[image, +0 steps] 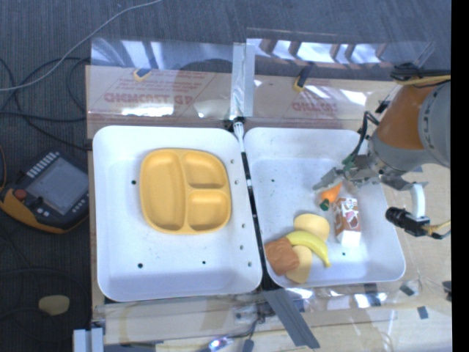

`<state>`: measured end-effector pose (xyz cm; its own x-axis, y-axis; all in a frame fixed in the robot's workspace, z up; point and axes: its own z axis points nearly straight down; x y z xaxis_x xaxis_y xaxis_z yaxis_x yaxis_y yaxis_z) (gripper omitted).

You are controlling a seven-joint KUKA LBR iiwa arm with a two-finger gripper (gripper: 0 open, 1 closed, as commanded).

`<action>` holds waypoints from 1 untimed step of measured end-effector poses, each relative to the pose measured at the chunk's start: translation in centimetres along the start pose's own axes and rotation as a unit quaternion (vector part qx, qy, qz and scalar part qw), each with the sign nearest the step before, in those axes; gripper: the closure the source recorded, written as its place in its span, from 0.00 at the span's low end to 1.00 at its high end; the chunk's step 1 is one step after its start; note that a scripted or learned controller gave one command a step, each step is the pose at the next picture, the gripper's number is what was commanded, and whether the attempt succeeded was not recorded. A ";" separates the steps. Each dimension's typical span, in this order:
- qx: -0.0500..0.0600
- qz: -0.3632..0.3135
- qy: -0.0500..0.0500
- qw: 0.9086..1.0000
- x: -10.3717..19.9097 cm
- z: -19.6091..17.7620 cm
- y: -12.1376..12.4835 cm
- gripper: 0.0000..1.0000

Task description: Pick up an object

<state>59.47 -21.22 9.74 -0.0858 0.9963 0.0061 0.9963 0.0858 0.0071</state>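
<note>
So the closest pickable thing is the little orange carrot-looking piece [332, 193], sitting in the right bin [282, 167] toward its far-right side. It lies just below and a touch left of the end effector [344, 173], basically right under the fingertips, and its long axis runs on a diagonal, upper right to lower left. The end effector looks spread, with nothing pinched between the fingers. Just beside the carrot, on the right, is a small carton [347, 218], long axis roughly up-down. Further down sit a banana [311, 245], a pale fruit [313, 224] and a brown bun-ish thing [281, 255]. The yellow divided plate [185, 190] is in the left bin [117, 262], well apart.
</note>
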 end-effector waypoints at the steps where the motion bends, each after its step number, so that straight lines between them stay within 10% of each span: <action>1: 0.002 0.000 -0.002 1.000 -0.1 -0.7 -0.1 1.00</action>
<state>59.36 -21.33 10.47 -0.0860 0.9963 0.0027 0.9963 0.0859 0.0033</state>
